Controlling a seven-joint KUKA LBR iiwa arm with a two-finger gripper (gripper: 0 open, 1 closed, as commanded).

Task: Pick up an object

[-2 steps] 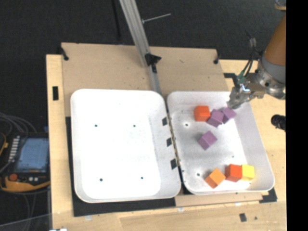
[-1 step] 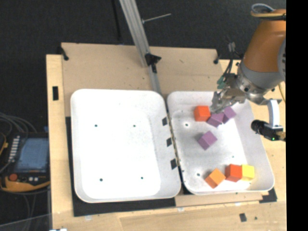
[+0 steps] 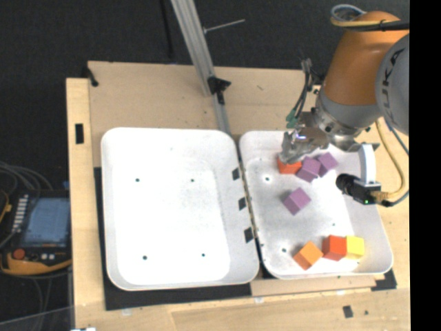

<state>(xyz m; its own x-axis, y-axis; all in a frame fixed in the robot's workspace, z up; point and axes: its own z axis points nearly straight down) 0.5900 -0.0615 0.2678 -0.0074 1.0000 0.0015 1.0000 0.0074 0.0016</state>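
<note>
Gripper [image 3: 295,145], grip state we cannot tell, over orange block [image 3: 288,165] at right bin's [image 3: 372,264] far edge; we judge neighbouring purple blocks [image 3: 316,166] risk jostling

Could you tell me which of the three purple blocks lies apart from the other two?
The purple block alone mid-bin; the other two touch beside the gripper.

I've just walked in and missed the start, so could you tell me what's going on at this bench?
The arm is reaching into the right bin, with its gripper down at the far end over an orange block. Two purple blocks sit right beside that one, and a third purple block lies alone mid-bin. At the near end are an orange, a red and a yellow block. Nothing looks lifted yet.
</note>
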